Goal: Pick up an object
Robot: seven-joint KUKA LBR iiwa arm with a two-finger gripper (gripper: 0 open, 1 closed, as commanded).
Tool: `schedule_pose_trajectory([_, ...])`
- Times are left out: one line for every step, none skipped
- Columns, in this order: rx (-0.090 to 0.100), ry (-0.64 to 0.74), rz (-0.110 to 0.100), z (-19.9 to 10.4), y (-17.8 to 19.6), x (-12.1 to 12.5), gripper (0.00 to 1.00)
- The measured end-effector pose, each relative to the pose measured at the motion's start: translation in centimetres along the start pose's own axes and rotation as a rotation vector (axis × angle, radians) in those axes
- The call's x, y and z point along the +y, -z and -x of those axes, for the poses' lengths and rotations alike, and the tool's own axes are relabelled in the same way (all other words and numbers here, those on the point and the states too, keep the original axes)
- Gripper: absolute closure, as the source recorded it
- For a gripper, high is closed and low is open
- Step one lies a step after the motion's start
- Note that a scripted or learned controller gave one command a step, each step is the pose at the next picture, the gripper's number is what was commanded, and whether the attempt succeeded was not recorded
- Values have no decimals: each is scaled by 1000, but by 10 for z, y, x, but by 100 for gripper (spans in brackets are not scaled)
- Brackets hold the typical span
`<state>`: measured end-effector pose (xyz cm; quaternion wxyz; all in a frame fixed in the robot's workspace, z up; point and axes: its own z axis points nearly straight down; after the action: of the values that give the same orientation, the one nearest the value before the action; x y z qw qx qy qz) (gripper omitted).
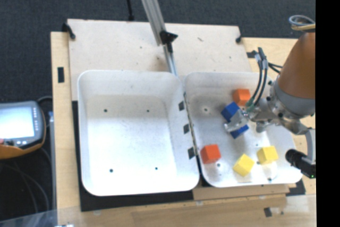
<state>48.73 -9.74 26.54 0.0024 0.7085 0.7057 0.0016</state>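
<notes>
Fingers (237,124) low in right bin (212,87), between two blue blocks (230,111)

The arm (300,74) (orange band uppermost) is being extended in from the right, and the gripper (237,124) is being held low, pointing leftward.

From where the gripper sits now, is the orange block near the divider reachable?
Probably yes. The orange block sits alone in the right bin, near the divider wall, with open floor between it and the gripper, which is among the blue blocks.
</notes>
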Motion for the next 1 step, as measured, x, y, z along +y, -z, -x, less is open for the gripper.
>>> schedule_pose_trajectory([0, 2, -12, 41, -134, 11, 0])
